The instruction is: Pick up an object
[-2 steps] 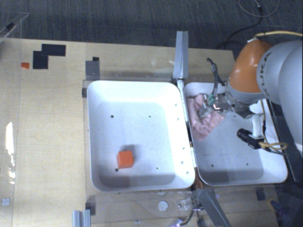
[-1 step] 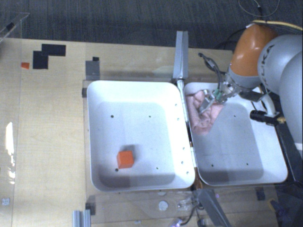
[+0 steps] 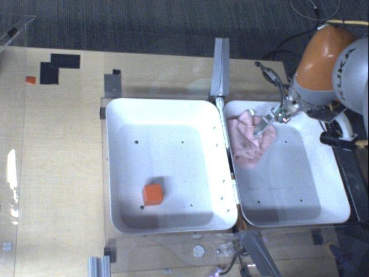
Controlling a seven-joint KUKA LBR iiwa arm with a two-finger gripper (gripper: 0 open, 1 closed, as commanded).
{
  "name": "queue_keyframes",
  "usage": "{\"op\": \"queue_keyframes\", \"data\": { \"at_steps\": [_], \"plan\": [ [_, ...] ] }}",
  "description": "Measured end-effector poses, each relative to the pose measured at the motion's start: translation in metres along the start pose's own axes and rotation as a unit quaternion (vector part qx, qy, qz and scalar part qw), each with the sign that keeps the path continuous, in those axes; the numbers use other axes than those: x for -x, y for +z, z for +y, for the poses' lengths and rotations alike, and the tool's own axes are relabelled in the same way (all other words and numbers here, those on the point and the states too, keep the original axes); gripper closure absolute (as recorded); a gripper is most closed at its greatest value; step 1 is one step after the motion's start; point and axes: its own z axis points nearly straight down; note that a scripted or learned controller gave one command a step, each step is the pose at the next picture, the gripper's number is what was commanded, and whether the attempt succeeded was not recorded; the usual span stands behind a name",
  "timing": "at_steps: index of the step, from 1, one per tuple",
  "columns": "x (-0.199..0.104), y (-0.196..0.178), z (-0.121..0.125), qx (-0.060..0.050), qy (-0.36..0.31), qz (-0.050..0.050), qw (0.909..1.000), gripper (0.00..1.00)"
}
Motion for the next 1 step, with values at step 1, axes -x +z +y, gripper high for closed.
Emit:
{"op": "queue_keyframes", "data": {
  "at_steps": [1],
  "plan": [
    [-0.0107, 0.0249, 0.0246, -0.006, 0.035, -0.001, 0.9994, 0.0]
  ]
}}
